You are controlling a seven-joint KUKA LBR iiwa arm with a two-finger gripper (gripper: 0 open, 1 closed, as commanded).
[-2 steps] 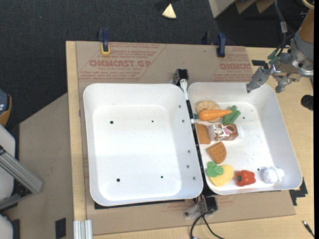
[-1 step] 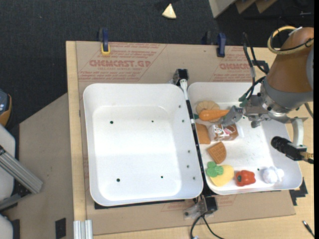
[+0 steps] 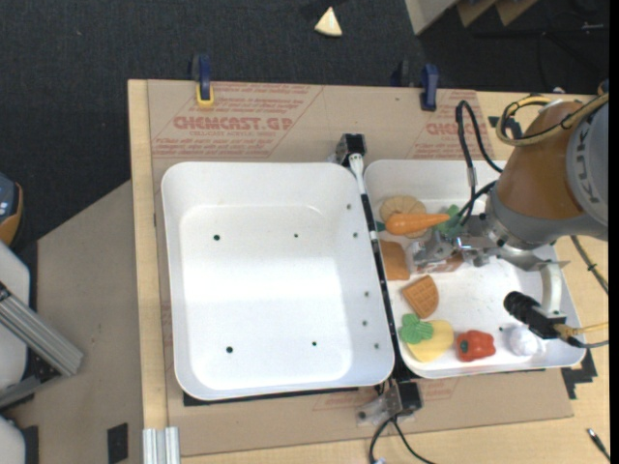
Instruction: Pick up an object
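Observation:
The right bin [image 3: 479, 303] holds several toy foods. An orange carrot with a green top [image 3: 418, 223] lies over a tan round piece [image 3: 401, 207] near the bin's far left. A brown slab [image 3: 393, 257], a waffle-like orange wedge [image 3: 421, 296], a yellow piece with a green leaf [image 3: 427, 335], a red pepper [image 3: 475, 345] and a white item [image 3: 522, 340] lie closer to the front. My gripper [image 3: 437, 250] hangs low over the bin's middle, just below the carrot and right of the brown slab. I see nothing between its fingers.
The left bin [image 3: 271, 278] sits beside the right one, with a black divider clamp [image 3: 351, 148] at the far end between them. A black cylindrical part [image 3: 530, 312] juts over the right bin's front right. Cables [image 3: 474, 153] trail behind the arm.

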